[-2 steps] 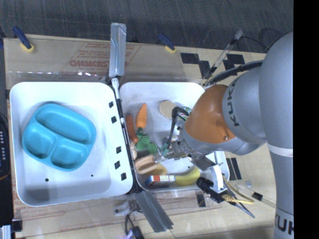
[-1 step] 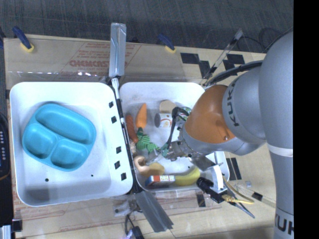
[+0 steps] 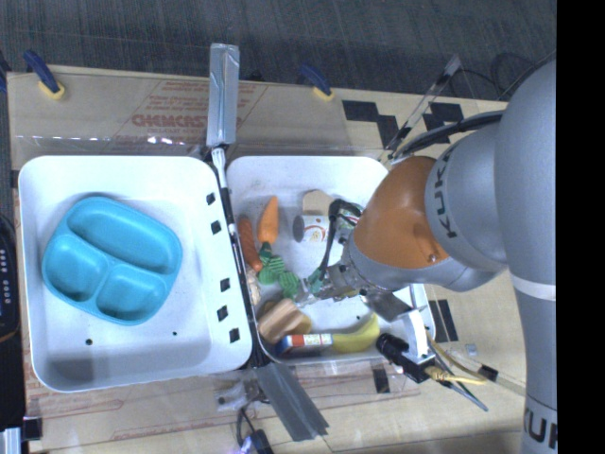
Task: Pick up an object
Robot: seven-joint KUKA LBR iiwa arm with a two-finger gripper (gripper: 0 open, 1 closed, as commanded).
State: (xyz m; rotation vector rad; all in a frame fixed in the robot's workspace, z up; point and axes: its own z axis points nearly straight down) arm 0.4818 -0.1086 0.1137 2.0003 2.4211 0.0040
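Note:
The right bin [image 3: 284, 170] holds several small items. An orange carrot [image 3: 268, 219] lies near its left wall, above a green leafy piece [image 3: 276, 270]. A beige cylinder [image 3: 313, 214] stands toward the back. A tan bread-like piece [image 3: 280, 318], a yellow banana [image 3: 357, 337] and a red and white tube [image 3: 304, 342] lie along the front wall. My gripper [image 3: 318, 288] reaches down in the middle of this bin, just right of the green piece and above the banana. The orange wrist band [image 3: 402, 223] hides much of the bin's right half.
The left bin [image 3: 57, 183] holds a blue divided plate [image 3: 112, 258]. A divider with black clips [image 3: 227, 253] separates the two bins. Pliers [image 3: 458, 376] lie on the bench at the front right, outside the bins.

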